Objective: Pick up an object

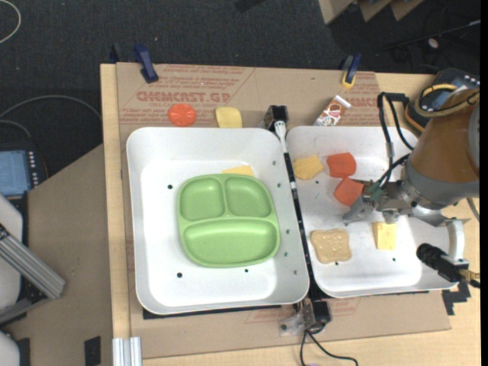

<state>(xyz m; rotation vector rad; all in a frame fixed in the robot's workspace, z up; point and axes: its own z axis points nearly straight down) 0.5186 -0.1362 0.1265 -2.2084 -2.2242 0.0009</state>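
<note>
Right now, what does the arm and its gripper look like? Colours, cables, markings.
The arm enters from the view's right: a bulky rounded body, brownish-orange toward the wrist, grey below. Black cables loop along its left side. The gripper is a small grey metal assembly with thin fingers. A black cylindrical part juts out beneath the wrist. No markings legible.

- Two red blocks (pixel 341 164) (pixel 348 191) lie close together in the right bin's far half.
- A pale yellow wedge (pixel 308 167) lies just left of the farther one.
- A toast slice (pixel 331 245) lies flat near the bin's front left.
- A yellow cheese piece (pixel 386 235) lies right of it.
</note>
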